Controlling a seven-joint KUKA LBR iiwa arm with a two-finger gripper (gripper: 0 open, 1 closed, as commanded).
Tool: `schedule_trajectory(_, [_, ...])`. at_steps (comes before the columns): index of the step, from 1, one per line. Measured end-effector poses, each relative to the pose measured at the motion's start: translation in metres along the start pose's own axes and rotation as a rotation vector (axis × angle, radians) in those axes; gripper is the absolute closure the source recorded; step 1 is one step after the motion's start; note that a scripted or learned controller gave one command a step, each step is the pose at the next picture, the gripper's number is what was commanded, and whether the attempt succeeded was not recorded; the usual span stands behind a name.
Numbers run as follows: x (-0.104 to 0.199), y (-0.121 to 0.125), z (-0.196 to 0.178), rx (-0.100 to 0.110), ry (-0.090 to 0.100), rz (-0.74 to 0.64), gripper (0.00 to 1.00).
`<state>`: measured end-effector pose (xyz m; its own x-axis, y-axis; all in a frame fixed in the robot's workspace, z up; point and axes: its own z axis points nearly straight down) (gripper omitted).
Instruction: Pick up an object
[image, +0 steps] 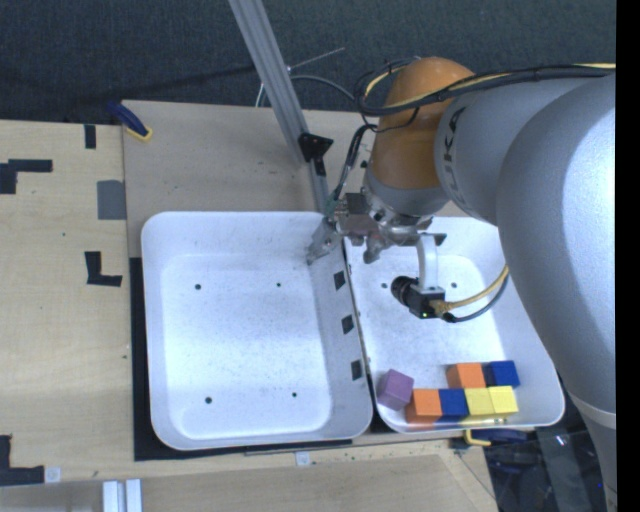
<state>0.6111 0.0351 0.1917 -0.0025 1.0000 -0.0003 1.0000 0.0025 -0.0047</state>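
Several small blocks lie in the near corner of the right bin (520, 330): a purple block (396, 386), two orange blocks (427, 402) (465, 376), two blue blocks (453, 402) (502, 373) and yellow blocks (490, 401). My gripper (345, 245) hangs over the far end of the ridge between the two bins, well away from the blocks. Its fingers are spread and open, with nothing between them.
The left bin (160, 300) lies beside the right one. A slanted metal pole (280, 90) rises behind the bins. A black camera unit with a cable (415, 297) hangs off the wrist over the right bin. The big grey arm covers the right side.
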Motion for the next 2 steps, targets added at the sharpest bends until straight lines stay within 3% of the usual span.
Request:
schedule_trajectory(1, [0.058,-0.018,0.0,-0.001,0.002,-0.005,0.0])
schedule_trajectory(2, [0.02,-0.021,0.0,-0.002,-0.001,0.004,0.0])
